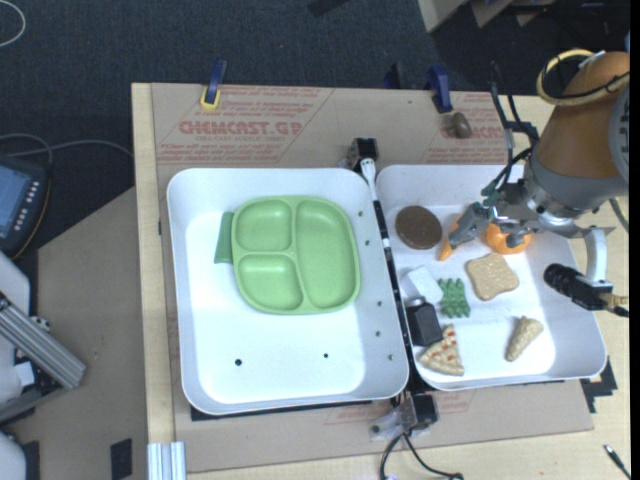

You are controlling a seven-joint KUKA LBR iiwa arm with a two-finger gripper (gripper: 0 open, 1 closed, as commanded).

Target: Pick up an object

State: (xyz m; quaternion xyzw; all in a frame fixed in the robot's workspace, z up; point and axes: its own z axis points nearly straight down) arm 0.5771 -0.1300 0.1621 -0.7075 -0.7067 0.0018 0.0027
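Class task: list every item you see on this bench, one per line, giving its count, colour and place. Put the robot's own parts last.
Bins: two, white, side by side on the bench.
Tray: one, green, three compartments, in the left bin.
Disc: one, brown, right bin, far left part.
Toast: one, tan, right bin, middle.
Broccoli: one, green, right bin, left of the toast.
Pizza slice: one, yellow and red, right bin, near corner.
Wedge: one, beige, right bin, near right.
Orange toy: one, orange, right bin, at the gripper.
Clamps: two, blue, far edge.
Arm: one, grey and orange, over the right bin.
Gripper: one, grey.
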